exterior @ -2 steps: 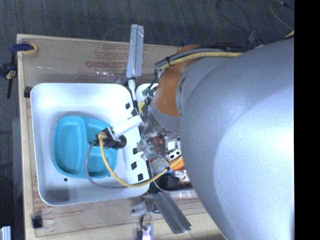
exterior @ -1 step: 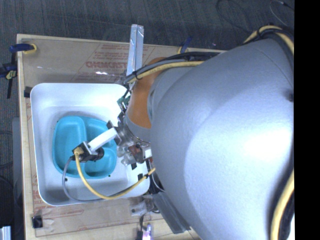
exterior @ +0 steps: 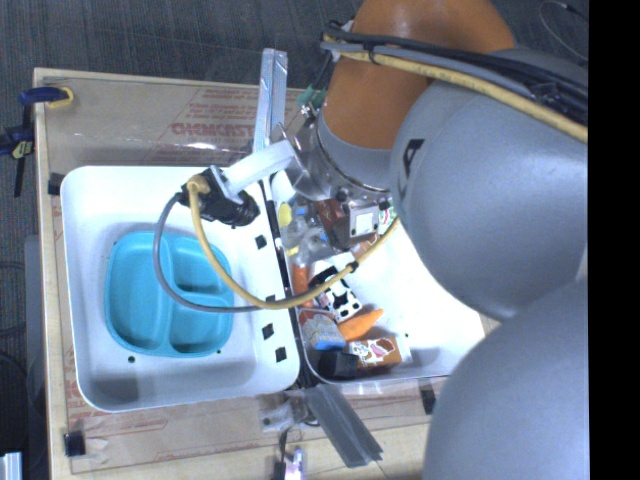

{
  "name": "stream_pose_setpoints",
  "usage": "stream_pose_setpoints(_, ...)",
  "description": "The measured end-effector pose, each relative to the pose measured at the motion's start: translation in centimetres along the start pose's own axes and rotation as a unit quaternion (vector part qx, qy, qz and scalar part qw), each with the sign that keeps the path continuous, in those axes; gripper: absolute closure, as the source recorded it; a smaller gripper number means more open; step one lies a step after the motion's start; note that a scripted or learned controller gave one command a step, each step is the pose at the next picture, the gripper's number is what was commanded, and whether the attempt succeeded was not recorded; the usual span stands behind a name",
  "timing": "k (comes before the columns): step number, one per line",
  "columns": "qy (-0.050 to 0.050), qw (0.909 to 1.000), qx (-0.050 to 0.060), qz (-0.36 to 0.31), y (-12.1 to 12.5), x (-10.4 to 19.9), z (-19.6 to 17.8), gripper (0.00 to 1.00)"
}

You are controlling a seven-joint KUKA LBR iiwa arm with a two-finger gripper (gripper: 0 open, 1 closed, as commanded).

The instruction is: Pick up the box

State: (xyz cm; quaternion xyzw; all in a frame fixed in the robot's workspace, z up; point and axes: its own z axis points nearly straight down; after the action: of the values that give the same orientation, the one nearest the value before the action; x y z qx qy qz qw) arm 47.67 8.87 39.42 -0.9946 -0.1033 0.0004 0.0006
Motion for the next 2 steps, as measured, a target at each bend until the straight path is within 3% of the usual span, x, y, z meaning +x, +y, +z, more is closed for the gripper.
stream_pose_setpoints(1, -0.001, 1.0000, 0.000, -0.003, -0.1, 0.1, -1.0, 1.00)
stream_pose_setpoints(2, -0.003, 1.0000, 0.001, -0.001, 3.5, -0.8, 3.5, 1.00)
